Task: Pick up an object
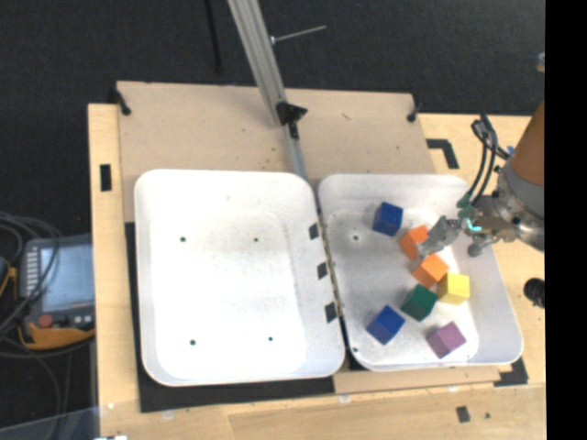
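orange cube (415, 240) tilted, beside tool (449, 234)

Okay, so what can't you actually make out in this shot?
- Gripper, camera view: too small and blurred to tell whether it touches the upper orange block.
- Arm: cut off by the right edge.
- Lower orange block and yellow block: contact between them unclear.

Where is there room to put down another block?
The left bin has bare floor all over. In the right bin, only the strip by the divider is free. Its right half is crowded with blocks under the gripper.
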You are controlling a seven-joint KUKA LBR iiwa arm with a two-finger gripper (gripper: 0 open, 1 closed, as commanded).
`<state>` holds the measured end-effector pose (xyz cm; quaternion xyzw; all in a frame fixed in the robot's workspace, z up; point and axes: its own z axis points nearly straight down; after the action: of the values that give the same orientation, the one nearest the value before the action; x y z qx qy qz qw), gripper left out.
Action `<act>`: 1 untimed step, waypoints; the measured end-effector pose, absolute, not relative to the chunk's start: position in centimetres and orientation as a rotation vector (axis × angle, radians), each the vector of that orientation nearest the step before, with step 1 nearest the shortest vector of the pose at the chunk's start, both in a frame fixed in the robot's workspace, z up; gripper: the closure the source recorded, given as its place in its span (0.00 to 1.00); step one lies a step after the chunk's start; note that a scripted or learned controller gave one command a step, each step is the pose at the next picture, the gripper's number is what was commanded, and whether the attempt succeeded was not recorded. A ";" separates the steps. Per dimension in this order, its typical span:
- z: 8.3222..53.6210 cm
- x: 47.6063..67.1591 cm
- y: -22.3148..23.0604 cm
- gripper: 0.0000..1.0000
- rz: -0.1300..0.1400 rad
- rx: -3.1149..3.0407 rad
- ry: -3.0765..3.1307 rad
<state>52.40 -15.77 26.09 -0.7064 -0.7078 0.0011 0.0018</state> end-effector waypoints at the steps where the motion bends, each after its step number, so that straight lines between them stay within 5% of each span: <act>1: 26.3 52.5 -15.8 0.00 -0.001 -2.221 -2.223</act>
<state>52.49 -15.78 26.35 -0.7068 -0.7074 -0.0005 -0.0006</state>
